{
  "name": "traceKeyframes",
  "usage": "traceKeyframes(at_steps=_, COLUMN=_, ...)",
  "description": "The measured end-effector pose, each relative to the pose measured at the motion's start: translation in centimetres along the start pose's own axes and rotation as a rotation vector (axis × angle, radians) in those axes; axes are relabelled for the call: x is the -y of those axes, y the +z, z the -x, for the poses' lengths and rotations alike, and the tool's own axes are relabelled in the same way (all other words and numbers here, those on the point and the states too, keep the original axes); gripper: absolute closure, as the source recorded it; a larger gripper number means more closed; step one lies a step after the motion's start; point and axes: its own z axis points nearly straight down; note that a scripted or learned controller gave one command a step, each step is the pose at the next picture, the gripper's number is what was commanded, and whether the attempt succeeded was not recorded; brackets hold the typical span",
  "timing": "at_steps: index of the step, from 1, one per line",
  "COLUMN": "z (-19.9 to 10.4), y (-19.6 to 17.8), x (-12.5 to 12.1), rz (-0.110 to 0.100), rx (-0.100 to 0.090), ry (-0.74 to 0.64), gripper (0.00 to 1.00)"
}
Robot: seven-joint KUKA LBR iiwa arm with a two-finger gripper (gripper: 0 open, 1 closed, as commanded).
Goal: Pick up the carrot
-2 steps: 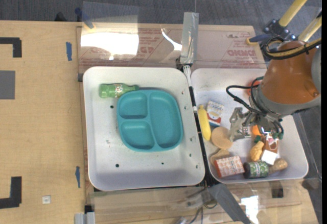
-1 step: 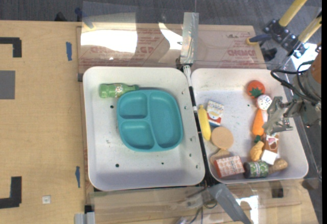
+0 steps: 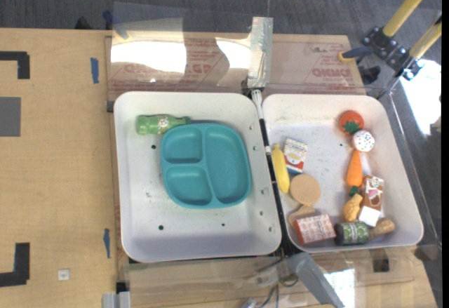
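Observation:
The carrot is a small orange cone lying in the right bin, near its right wall, with its thick end toward the front. A white speckled ball touches its far tip. A red tomato sits just beyond that. At the carrot's near end are a brown-and-white carton and a small yellow piece, packed close against it.
The right bin also holds a yellow banana, a small box, a tan round biscuit, a red can and a dark green bottle. The left bin holds a teal divided plate and a green bottle.

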Motion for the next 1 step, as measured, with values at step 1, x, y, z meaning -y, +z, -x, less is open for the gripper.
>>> traceKeyframes(at_steps=1, z=-3.00, y=21.90, x=0.51, rz=0.020, rx=-0.015, ry=-0.157, gripper=1.00)
